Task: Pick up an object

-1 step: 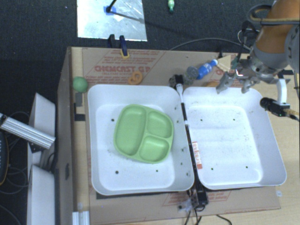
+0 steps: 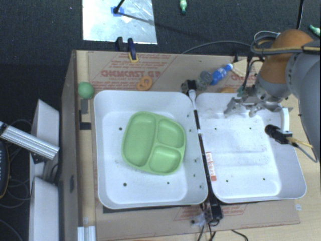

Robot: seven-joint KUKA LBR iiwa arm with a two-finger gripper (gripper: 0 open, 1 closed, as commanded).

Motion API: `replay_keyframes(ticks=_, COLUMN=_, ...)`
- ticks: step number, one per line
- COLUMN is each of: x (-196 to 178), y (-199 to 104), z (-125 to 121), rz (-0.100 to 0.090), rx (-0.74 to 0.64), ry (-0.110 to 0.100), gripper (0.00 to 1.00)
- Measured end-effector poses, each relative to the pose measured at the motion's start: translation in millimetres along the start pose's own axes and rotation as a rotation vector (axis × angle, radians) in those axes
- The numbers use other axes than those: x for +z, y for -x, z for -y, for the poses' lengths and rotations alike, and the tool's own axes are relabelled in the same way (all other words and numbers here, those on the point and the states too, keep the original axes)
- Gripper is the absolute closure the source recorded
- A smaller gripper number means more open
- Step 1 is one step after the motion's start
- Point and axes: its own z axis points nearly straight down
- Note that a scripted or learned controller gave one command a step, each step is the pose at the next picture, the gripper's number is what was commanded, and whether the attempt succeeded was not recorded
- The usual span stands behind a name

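A green divided plate (image 2: 153,143) lies flat in the middle of the left bin (image 2: 108,109). Right of the plate, over the far edge of the right bin (image 2: 281,185), the gripper (image 2: 242,109) hangs with fingers spread wide, holding nothing

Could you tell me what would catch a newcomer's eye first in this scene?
Most striking is the green divided plate lying in the left bin. Next comes the gripper, open above the far edge of the right bin. A green ball sits beyond the left bin's far left corner.
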Motion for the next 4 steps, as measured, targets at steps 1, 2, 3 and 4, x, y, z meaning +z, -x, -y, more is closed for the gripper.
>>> replay_keyframes(ticks=1, x=18.9, y=56.1, z=-9.5, rz=-0.002, rx=-0.003, ry=0.004, gripper=0.00)
replay_keyframes(ticks=2, x=19.5, y=49.1, z=-9.4, rz=0.001, rx=-0.003, ry=0.006, gripper=0.00)
replay_keyframes(ticks=3, x=18.9, y=55.3, z=-9.8, rz=-0.002, rx=-0.003, ry=0.004, gripper=0.00)
replay_keyframes(ticks=4, x=19.4, y=49.4, z=-9.5, rz=0.001, rx=-0.003, ry=0.006, gripper=0.00)
